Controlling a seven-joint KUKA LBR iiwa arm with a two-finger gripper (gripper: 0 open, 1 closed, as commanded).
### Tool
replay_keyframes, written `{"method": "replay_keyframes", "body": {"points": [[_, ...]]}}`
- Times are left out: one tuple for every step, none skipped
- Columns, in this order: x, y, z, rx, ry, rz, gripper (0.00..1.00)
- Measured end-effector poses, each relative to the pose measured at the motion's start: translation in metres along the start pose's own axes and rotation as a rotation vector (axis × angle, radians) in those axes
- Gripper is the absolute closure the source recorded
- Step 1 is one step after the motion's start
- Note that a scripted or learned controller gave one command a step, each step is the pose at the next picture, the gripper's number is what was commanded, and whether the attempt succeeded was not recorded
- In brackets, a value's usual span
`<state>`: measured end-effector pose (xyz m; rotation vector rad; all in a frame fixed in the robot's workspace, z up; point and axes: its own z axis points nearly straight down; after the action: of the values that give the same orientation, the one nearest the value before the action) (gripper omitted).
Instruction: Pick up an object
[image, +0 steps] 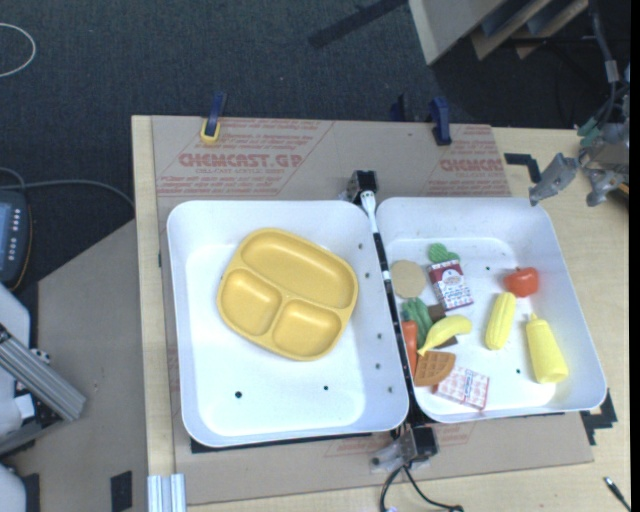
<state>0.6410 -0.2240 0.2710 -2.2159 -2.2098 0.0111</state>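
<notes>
1. The light is bright and even over the bench (300, 150), and seems to come from above, though no lamp shows.
2. The two white bins, left (200, 400) and right (560, 250), are nearly washed out, with faint detail on their floors.
3. Shadows are soft and short: a pale one lies under the yellow divided plate (287, 292) along its near edge, and the bins' inner walls shade gently.
4. The dark floor (150, 60) around the bench is dim and grainy.
5. The picture is soft overall; the print on the small red-and-white packet (452, 285) cannot be read.
6. The gripper (590, 170) at the right edge looks blurred.
</notes>
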Motion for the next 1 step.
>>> {"method": "replay_keyframes", "body": {"points": [[0.0007,0.0022,-0.0083,-0.013,-0.004,-0.003,0.0]]}}
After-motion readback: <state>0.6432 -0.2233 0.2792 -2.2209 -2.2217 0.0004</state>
